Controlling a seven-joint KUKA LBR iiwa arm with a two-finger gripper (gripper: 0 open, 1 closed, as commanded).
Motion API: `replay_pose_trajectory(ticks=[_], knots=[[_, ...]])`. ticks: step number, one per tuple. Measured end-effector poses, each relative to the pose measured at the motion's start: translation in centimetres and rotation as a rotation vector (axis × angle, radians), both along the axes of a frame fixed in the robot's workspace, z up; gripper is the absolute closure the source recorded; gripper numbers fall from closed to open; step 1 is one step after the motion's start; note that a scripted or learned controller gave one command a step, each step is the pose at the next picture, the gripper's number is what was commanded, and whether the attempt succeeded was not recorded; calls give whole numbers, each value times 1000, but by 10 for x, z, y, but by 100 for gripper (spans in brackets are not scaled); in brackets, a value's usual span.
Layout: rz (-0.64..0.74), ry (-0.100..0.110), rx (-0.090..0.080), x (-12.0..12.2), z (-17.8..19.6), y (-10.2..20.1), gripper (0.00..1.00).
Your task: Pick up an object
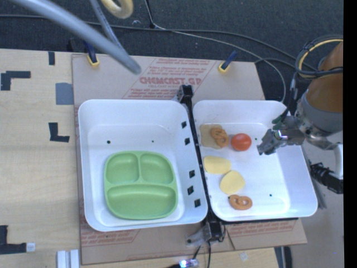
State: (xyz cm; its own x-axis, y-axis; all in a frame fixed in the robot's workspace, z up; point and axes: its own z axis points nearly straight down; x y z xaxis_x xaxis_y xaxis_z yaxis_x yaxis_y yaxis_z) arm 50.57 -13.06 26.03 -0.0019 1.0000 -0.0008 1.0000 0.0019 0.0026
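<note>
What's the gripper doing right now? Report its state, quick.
Gripper: over the right bin, just right of the red tomato, nothing seen held; open or shut cannot be told.

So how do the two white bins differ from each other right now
The left bin holds a single green divided plate, while the right bin holds several small food-like pieces: a red tomato, two yellow slices and two brown pretzel-like pieces. The gripper hangs over the right bin beside the tomato, not over the left bin. Both are shallow, white and sit side by side.
</note>
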Motion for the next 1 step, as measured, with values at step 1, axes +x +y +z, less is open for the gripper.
replay_pose_trajectory(ticks=[1], knots=[[3, 4, 1, 2, -16, 55, 100]])
